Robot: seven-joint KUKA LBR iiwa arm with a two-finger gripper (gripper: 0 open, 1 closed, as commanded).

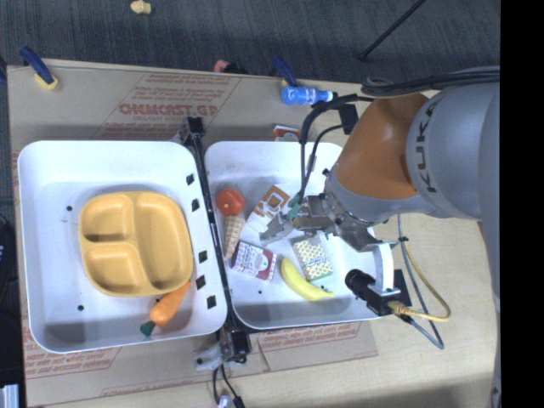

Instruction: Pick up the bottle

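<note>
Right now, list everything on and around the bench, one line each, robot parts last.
Shallow white bins: two; left, right.
Yellow divided plastic plate: one, left bin.
Orange toy carrot: one, left bin, by the plate's near edge.
Red toy tomato: one, right bin.
Tan ice-cream cone: one, right bin, below the tomato.
Yellow toy banana: one, right bin.
Small printed cartons: three, right bin; red-white, brown-white, green-checked.
Blue clamps: three on the cardboard's far edge.
Grey and orange arm: one, over the right bin.
Two-finger gripper: one, among the cartons.
</note>
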